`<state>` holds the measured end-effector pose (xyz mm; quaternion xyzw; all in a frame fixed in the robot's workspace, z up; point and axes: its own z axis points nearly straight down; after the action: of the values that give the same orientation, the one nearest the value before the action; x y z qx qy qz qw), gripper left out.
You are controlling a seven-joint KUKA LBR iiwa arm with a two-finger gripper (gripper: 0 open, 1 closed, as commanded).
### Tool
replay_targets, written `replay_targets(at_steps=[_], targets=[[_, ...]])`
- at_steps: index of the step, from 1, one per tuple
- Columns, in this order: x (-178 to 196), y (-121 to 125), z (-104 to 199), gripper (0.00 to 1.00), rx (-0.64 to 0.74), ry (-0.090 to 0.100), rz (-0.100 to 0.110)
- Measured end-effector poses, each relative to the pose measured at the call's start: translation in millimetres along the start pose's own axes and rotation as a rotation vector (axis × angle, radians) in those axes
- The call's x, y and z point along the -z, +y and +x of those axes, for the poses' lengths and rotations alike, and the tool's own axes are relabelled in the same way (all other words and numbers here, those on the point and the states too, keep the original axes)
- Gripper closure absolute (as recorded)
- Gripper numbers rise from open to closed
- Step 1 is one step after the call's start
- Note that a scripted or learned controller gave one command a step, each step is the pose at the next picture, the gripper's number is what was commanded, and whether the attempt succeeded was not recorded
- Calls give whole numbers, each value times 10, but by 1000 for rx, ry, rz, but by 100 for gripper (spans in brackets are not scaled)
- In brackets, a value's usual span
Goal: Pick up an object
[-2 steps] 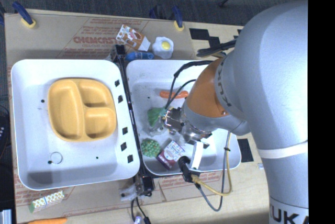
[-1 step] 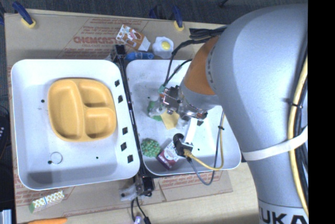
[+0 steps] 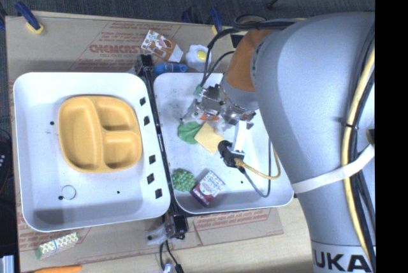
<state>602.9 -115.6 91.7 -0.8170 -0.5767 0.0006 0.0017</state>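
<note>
My gripper (image 3: 205, 117) hangs low over the middle of the right bin (image 3: 169, 90), its metal head above a small cluster of items. Under it lie a green leafy piece (image 3: 189, 132) and a pale yellow wedge (image 3: 209, 138), with a bit of orange (image 3: 209, 116) showing at the fingers. Toward the bin's front edge sit a green bumpy ball (image 3: 183, 179) and a dark red packet (image 3: 208, 187). The arm's grey body covers the bin's right side.
The left bin (image 3: 32, 201) bears a yellow divided tray (image 3: 100, 132). Behind the bins on the cardboard lie a small printed box (image 3: 156, 44), a blue item (image 3: 169, 67) and a yellow-white object (image 3: 198, 55). A cable (image 3: 255, 173) loops over the right bin.
</note>
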Motion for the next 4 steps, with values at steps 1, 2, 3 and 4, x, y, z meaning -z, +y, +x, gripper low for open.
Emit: replay_targets(at_steps=[1, 2, 3, 4], targets=[[95, 679, -632, 0, 107, -1, -1], [0, 691, -353, 0, 516, 0, 2], [-4, 576, -52, 0, 618, 0, 5], [-2, -130, -24, 0, 729, -1, 0]])
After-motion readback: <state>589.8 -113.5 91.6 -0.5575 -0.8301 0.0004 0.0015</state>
